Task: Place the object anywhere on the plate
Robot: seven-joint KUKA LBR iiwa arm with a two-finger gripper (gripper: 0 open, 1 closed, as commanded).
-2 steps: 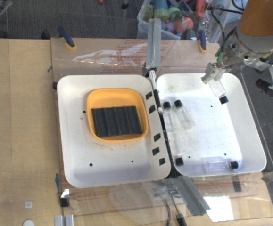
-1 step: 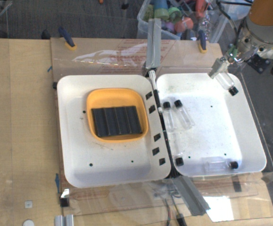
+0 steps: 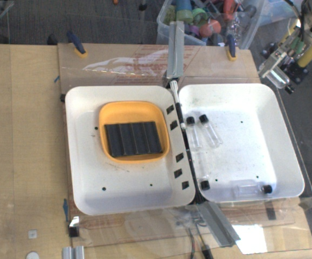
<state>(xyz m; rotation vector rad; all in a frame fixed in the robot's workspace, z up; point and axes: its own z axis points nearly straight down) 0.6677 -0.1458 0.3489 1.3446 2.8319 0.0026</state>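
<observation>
The claw (image 3: 285, 72), its state impossible to tell, hangs beyond the right bin's (image 3: 285, 144) far corner, with clear vials (image 3: 208, 131) and orange plate (image 3: 108, 115) lying leftward.

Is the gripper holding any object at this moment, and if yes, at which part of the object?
Nothing is held. The gripper is at the upper right, outside the bins, with nothing between its fingers. The dark ridged object lies on the orange plate.

Left bin (image 3: 85, 188): orange plate (image 3: 133, 112) sat at center with a dark ridged block (image 3: 133, 138) covering most of it; only its rim stayed open to me. Right bin (image 3: 285, 144): clear tubes (image 3: 204, 131) near the divider (image 3: 180, 144), one tube (image 3: 250, 188) at the front wall; the middle lay free.
</observation>
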